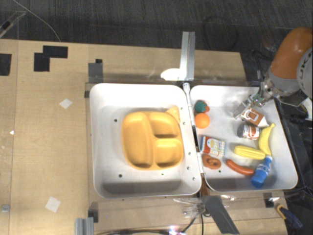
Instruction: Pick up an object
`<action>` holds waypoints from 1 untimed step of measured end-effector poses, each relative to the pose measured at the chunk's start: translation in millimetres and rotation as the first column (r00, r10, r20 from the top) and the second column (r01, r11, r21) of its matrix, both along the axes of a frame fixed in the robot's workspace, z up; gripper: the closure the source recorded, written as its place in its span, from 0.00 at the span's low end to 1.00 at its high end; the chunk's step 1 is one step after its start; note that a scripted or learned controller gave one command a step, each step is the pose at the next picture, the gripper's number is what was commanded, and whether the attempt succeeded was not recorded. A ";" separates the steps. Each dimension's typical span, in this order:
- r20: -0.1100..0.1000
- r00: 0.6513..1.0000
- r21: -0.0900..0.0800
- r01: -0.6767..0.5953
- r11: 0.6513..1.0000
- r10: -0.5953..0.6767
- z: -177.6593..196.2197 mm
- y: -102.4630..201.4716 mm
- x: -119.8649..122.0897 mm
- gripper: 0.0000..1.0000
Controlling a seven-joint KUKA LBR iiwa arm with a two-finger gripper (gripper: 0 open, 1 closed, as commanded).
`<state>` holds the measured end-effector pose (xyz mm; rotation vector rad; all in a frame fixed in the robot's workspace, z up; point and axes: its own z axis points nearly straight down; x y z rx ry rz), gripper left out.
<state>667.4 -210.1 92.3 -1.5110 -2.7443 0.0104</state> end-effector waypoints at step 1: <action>0.007 0.960 0.009 0.280 0.960 -0.280 -2.2 10.4 3.9 0.00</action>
